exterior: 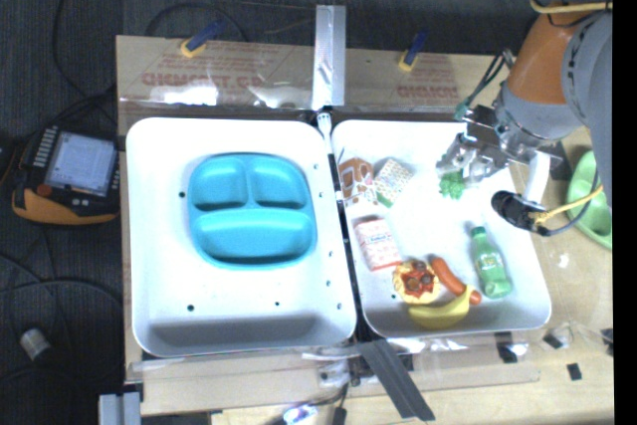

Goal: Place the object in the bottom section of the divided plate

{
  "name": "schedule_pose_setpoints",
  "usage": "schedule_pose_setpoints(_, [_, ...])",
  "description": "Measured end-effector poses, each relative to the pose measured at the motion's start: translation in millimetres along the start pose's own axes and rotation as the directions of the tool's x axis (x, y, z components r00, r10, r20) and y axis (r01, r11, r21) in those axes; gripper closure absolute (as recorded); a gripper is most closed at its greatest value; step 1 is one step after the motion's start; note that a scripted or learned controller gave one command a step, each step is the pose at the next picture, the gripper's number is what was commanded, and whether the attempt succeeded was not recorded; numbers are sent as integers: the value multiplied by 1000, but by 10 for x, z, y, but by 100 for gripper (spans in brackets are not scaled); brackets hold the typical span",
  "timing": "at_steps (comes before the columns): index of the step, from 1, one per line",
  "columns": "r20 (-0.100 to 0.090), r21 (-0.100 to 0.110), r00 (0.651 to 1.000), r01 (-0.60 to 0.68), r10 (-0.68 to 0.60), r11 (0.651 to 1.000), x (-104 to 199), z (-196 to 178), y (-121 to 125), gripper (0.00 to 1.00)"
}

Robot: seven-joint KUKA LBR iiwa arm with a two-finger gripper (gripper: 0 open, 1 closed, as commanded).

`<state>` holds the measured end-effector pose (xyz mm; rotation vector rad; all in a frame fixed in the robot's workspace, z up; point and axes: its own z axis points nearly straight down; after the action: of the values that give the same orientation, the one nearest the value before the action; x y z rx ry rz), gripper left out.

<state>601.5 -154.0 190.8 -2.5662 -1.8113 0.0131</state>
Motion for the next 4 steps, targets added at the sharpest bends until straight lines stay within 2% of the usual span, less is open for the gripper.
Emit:
schedule_pose_setpoints(1, [-5, 4, 974, -228, 228, 974, 489, -81, -637, 100])
schedule_pose_setpoints(2, [-3, 3, 972, -233, 233, 972, 1270, 29, -454, 100])
schedule_pose_setpoints(3, [1, 0, 967, -256, 256, 967, 1952, 91, -154, 100])
schedule_pose_setpoints(4, [2, -1, 998, -62, 62, 998, 2476, 89, -334, 100])
